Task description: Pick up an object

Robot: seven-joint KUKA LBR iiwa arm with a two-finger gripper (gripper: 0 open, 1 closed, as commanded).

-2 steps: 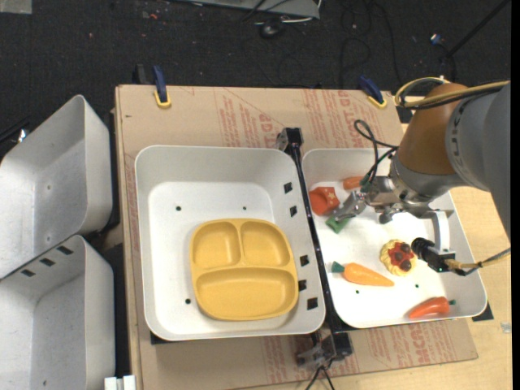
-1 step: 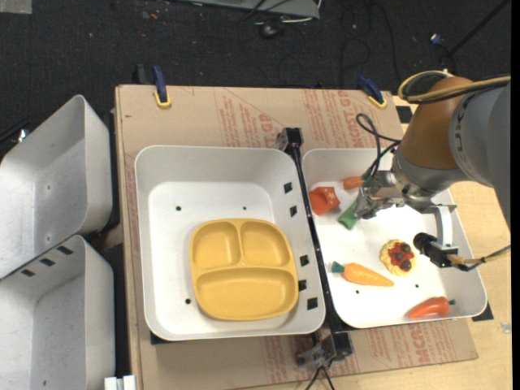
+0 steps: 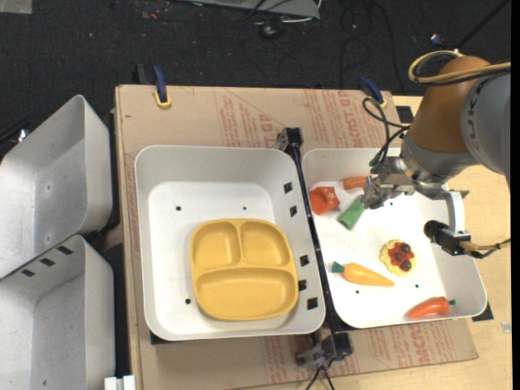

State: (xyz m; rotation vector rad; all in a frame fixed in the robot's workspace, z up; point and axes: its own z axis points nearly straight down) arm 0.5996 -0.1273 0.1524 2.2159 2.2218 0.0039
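The claw [image 3: 375,195] is hanging low over the upper left part of the right-hand shallow white plastic bin [image 3: 463,254], with its tip just beside or touching the upper end of a small green block-shaped toy [image 3: 352,215]. Whether the claw is open, closed or gripping cannot be told at this slant.

The green toy is lying tilted, just beside a red pepper-shaped toy [image 3: 324,200]. An orange sausage-shaped piece [image 3: 355,183] is lying near the claw's far side. A plastic orange carrot with a green top [image 3: 363,275], a round yellow tart with red berries [image 3: 398,256] and a red-orange chilli-shaped toy [image 3: 428,307] are resting well apart, lower in the same bin. A yellow three-compartment plastic tray [image 3: 244,268] is sitting in the left-hand shallow white bin [image 3: 154,218].

For a sound pick, the green toy is the likely target. The claw should be centring on its narrow width and staying off the red toy.
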